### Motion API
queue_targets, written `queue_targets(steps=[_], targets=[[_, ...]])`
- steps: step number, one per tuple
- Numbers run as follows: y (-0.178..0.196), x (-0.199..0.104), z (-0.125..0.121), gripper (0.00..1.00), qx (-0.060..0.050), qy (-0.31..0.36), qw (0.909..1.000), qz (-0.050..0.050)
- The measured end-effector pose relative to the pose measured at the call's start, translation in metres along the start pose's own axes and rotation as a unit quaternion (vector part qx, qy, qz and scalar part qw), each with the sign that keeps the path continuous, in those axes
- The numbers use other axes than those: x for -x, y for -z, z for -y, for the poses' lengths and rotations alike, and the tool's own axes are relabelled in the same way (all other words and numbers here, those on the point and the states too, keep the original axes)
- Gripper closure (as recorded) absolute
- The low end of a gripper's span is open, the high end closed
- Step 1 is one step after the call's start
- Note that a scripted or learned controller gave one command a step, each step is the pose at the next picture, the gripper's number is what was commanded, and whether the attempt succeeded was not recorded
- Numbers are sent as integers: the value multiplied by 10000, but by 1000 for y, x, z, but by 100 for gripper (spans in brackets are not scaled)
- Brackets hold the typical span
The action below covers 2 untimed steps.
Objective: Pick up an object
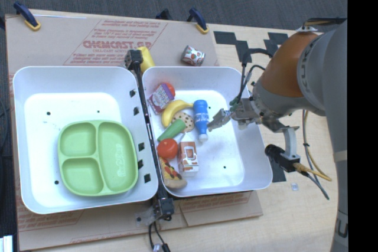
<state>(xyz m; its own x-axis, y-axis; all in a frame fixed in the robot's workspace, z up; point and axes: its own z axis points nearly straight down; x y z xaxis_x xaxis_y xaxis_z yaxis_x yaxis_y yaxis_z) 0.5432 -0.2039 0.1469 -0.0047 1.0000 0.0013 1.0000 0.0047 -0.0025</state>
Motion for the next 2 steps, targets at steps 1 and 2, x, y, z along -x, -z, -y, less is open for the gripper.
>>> queue_targets(steps=[1,2], targets=[[-45,6,-39,0,13,6,10000,8],[-56,-9,17,0,-12,10,10000,0]])
